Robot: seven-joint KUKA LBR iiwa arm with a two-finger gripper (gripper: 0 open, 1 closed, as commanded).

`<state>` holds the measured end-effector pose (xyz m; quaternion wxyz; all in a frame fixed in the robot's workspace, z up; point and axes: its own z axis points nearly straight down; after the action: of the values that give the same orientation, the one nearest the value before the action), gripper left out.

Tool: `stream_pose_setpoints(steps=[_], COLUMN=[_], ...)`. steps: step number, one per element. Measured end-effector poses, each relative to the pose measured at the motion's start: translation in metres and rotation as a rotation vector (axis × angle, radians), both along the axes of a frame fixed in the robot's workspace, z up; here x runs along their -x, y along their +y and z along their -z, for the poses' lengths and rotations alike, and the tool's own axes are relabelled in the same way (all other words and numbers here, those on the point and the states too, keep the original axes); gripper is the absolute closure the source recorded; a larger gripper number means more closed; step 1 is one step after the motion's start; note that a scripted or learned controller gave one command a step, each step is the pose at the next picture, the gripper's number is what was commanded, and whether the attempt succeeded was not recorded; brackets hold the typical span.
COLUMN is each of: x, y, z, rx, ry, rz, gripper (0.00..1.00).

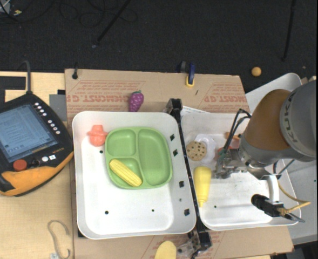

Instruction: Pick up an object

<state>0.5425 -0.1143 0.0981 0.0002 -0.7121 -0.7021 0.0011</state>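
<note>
I'm hovering my pincer (223, 166) in the right bin (245, 215), can't tell its state, eyeing the yellow corn (202, 183) just left of it: light, stiff, probably slick, so gripping across its middle.

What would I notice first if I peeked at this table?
Probably the green plate in the left bin, with a yellow corn lying in its front-left section and a pink toy just outside its left rim. Next, the big grey and orange arm coming in from the right over the right bin, where a cookie and a yellow toy lie.
</note>
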Motion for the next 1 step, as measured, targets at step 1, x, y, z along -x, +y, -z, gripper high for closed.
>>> stream_pose_setpoints(steps=[1], x=[-0.0094], y=[0.0036], z=[-0.0499], rx=[-0.001], ry=[-0.004], rz=[-0.014], gripper=[1.0])
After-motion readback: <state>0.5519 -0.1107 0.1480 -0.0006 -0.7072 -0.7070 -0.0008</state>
